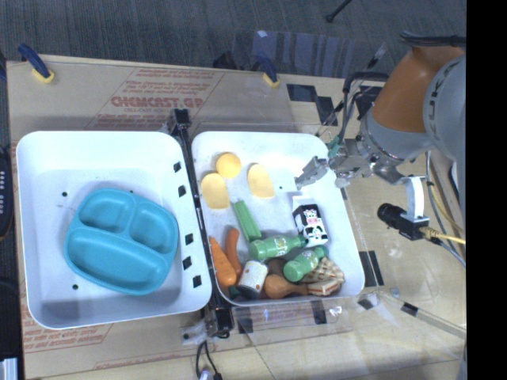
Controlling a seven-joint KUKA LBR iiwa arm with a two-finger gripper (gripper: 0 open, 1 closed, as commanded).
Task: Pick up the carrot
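The carrot lies in the right bin at about seven o'clock, hard against the bin's left wall, touching a second orange piece and close to a green bottle. The gripper hovers near the bin's two o'clock edge, holding nothing; whether its jaws are spread or pressed together cannot be told. A good approach would likely cross toward seven o'clock and descend with the jaws straddling the carrot across its width, avoiding the wall. Three yellow pieces sit at eleven o'clock. The left bin holds a blue divided tray. The cardboard-covered worktop stands on dark carpet.
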